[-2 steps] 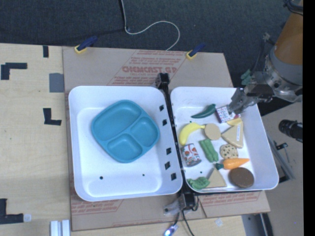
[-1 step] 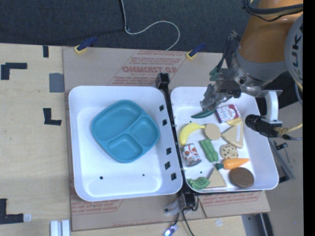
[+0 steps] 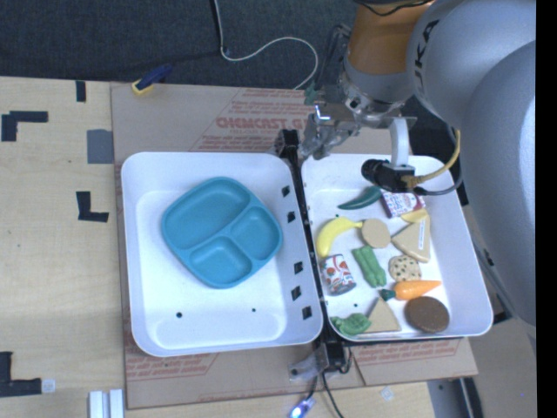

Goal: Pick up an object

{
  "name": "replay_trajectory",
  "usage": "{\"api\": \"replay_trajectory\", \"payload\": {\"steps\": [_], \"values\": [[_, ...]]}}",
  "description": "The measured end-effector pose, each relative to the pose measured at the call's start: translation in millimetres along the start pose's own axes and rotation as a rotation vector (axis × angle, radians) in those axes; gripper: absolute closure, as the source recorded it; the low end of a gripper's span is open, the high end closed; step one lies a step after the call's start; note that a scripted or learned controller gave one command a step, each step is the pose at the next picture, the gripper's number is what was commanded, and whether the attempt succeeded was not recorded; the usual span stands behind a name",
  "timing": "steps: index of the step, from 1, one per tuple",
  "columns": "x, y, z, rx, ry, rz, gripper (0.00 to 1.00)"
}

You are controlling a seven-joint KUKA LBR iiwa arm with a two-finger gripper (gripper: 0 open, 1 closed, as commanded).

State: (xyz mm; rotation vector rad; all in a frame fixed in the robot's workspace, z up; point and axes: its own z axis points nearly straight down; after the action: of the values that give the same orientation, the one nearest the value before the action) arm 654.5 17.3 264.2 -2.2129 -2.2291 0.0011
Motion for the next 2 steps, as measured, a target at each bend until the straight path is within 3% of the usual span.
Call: {"api": "replay_trajectory", "payload": {"steps": [1, 2], "values": [[59, 14, 18, 0.002, 0.001, 0.001, 1.00], [113, 13, 78, 0.005, 0.000, 0.002, 1.00]]}}
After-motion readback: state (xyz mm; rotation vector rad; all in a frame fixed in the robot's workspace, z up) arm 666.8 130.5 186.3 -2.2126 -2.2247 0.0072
